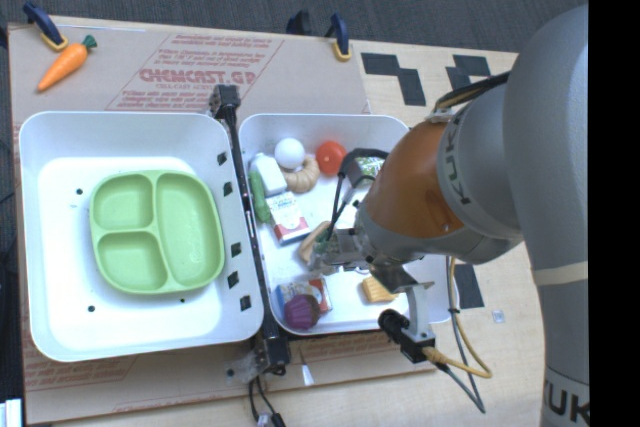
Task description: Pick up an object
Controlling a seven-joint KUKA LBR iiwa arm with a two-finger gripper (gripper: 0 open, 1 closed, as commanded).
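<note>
A divided plate (157, 230) lies in the left bin (40, 215), which sits on the desk (400, 80) touching the right bin (262, 130) along a shared edge. To the right of the plate, inside the right bin, a ball (289, 152) and a round fruit (330, 157) lie at the far end, a small carton (288, 218) lies nearer the middle, and an onion (301, 309) lies at the near end. Behind the plate, outside the bins, a toy carrot (62, 65) lies on the far left corner of the desk.
</note>
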